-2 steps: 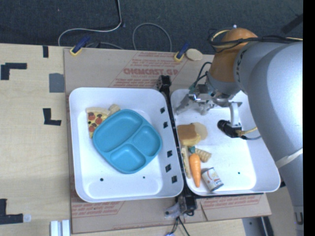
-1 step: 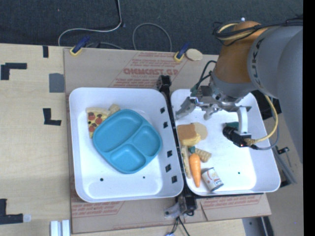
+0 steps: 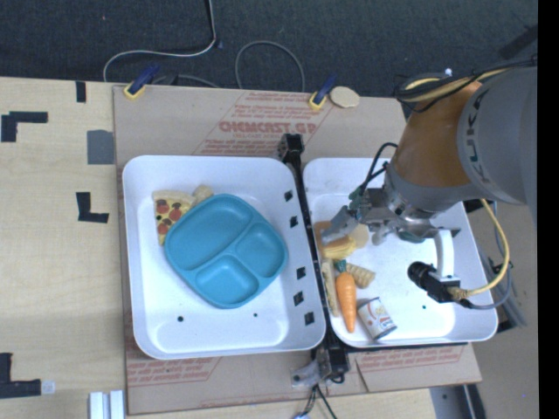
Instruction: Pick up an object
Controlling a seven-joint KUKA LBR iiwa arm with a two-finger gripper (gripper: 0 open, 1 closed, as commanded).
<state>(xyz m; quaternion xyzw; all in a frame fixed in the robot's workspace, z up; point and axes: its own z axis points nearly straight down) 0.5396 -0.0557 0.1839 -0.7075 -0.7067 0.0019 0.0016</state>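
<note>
Nearest, right bin (image 3: 472,326): small can (image 3: 377,318) at 6 o'clock, carrot (image 3: 347,299) beside it
Mid bin: yellow food pieces (image 3: 342,244), at 9 o'clock of gripper (image 3: 365,216)
Jaw state: cannot tell
Left bin (image 3: 140,234): blue divided plate (image 3: 225,250), pizza slice (image 3: 168,209) at its 10 o'clock

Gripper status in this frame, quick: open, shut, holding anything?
Gripper: cannot be told. It sits low in the right bin over the pile of food items, and the view does not settle a grasp.
</note>
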